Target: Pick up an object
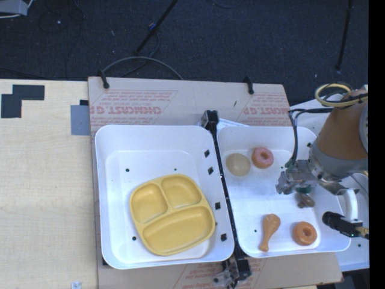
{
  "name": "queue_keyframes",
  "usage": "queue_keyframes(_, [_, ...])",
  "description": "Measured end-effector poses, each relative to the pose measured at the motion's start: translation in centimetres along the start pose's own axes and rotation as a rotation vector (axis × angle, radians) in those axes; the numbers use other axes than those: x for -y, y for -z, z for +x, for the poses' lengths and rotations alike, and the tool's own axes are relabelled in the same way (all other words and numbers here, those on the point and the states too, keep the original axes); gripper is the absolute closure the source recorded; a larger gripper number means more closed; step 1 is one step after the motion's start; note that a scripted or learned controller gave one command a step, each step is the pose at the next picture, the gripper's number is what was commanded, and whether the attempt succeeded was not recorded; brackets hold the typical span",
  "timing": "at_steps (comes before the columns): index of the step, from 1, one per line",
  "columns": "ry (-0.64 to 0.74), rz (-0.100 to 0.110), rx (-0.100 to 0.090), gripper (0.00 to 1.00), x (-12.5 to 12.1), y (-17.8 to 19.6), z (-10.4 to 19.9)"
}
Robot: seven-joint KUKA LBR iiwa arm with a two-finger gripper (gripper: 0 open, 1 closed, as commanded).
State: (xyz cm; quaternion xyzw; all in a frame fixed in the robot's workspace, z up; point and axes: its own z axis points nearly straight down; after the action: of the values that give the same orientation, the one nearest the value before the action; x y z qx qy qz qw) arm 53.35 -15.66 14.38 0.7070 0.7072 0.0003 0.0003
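The right bin (252, 245) holds a pink frosted donut (262, 157), a pale beige round ball (237, 164), a tan chicken drumstick (269, 229) and an orange donut (304, 233). My gripper (293, 183) is low inside the right bin, near its right side, between the pink donut and the orange donut. A small brown object (306, 200) lies just below and to the right of it. The arm's body hides the gripper's tips.
The left bin (114, 155) holds a yellow divided tray (172, 213). A black divider clip strip (218, 179) runs between the bins. Cardboard lies under both bins, and a cable loops at the right.
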Motion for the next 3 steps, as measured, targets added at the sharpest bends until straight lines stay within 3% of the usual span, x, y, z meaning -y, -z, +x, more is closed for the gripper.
queue_keyframes(2, [0.001,-0.002,0.001,1.0,-1.2,9.0,0.4])
queue_keyframes(3, [0.004,0.005,-0.002,1.0,-2.6,8.0,6.1])
